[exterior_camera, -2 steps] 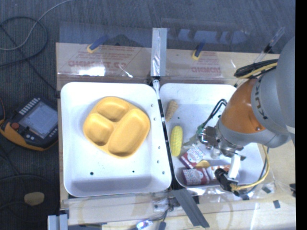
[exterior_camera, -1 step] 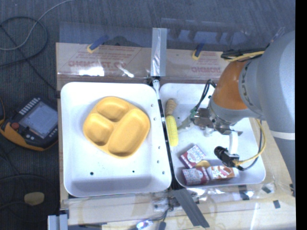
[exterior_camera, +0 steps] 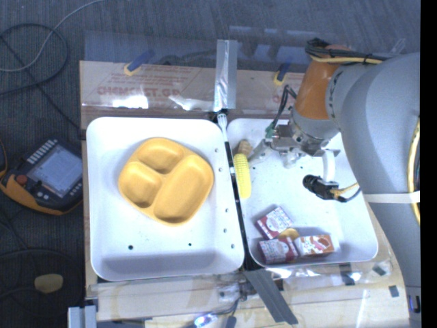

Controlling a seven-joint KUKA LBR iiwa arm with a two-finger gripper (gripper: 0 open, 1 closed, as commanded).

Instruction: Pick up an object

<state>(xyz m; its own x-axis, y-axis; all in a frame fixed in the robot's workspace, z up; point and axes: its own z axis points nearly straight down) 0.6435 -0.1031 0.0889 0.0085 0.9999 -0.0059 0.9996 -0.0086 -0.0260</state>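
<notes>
— Dark carpet [exterior_camera: 41,53] runs round the cardboard-covered surface [exterior_camera: 171,80], where two white bins sit side by side. Which thing do we go for?

— We judge the corn cob [exterior_camera: 241,175] the likeliest. It lies lengthwise in the right bin [exterior_camera: 307,207], against the wall shared with the left bin [exterior_camera: 109,231]. Just beyond its far end sits a small tan lump [exterior_camera: 243,146], too small for us to name.

— And the claw [exterior_camera: 276,142]?

— It hangs over the far part of the right bin, near the lump and the cob's far end, and as far as we can see it touches neither. Whether it is apart or together we cannot tell from this angle, so we claim no hold.

— How do we do this step well?

— We think the cob wants a grip across its width, not along it. The wall is the trouble: one side of the claw needs room between cob and wall. We would come down square on the cob's middle and keep clear of the lump.

— Anything easier?

— Three red-and-white cartons [exterior_camera: 275,221] lie bunched at the near end of the same bin, touching one another, with an orange scrap [exterior_camera: 289,233] among them. That crowding makes a clean grip look harder. The yellow divided plate [exterior_camera: 166,180] in the left bin is broad and smooth, a poor fit for the claw, we judge.
</notes>
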